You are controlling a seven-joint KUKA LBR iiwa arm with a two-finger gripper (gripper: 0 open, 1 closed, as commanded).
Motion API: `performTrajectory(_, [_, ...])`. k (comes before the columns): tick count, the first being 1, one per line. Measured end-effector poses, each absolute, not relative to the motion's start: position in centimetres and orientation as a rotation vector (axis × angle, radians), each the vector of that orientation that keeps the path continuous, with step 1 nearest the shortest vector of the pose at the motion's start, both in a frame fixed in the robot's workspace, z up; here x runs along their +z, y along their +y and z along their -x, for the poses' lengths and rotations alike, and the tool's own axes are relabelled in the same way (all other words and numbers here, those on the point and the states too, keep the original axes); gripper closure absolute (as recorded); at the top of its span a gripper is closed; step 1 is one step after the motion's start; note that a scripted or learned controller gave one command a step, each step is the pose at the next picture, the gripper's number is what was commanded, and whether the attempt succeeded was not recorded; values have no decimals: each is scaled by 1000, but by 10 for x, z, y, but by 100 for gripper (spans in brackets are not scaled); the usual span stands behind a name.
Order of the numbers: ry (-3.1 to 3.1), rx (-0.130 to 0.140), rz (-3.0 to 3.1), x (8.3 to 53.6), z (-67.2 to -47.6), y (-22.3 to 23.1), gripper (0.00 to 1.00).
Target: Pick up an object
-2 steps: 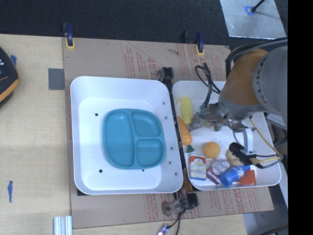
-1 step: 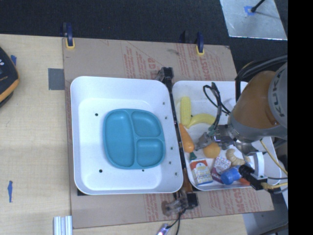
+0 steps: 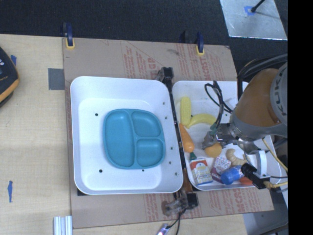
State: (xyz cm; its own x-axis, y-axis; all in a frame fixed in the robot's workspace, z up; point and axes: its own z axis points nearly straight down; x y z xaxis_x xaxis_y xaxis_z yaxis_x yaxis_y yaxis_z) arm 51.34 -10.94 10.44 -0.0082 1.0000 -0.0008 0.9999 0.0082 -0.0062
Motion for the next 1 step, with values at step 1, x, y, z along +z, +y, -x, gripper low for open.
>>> performTrajectory(1, [-2225,3,2214,192,-553,-3,100])
